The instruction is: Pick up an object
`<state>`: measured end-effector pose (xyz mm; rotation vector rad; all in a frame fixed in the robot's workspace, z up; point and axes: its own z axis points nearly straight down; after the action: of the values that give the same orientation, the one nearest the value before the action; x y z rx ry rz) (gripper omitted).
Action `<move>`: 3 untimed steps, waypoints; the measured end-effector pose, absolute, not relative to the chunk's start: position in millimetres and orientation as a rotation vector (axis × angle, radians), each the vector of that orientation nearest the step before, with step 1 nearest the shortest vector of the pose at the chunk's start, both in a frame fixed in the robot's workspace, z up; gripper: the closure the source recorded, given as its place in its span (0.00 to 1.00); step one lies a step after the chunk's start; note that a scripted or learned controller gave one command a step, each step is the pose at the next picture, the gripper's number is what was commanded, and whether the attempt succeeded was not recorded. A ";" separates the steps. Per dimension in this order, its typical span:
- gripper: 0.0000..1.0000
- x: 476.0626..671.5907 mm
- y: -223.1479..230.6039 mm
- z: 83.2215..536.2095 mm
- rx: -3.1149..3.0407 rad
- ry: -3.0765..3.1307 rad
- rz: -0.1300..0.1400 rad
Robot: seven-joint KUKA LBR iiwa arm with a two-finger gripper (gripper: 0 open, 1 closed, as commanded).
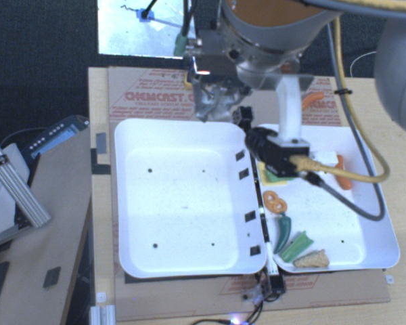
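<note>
At the back rim of the left bin (119, 156), camera view: gripper (213, 107) sits over the far edge, close to the divider between the two bins. Can't tell if it's wide or narrow, since that spot is blurred and partly hidden by the wrist. Nothing visibly held. All the pickable stuff I can see is in the right bin (387, 239), so targets lie across the divider, toward the front and right of the gripper. Nearest clear one is the orange pretzel (275, 202), just beside the divider. In front of it is the green pod (284, 227), long axis roughly back-to-front with a slight curve. Then come the green wedge (297, 245), tilted diagonally, and the tan crust (312, 258) touching it at the front rim. The orange stick (344, 175) is further right, also lying near back-to-front. My read: the next move is a shift right and forward over the divider, then line up across the short axis of pod or pretzel.
</note>
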<state>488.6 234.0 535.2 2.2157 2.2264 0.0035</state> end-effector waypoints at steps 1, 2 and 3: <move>1.00 495.4 233.9 535.1 2.220 2.221 0.003; 1.00 486.3 233.5 535.0 2.217 2.226 0.002; 1.00 486.5 233.9 534.9 2.216 2.227 0.002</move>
<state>486.5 233.9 534.9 2.2158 2.2268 0.0018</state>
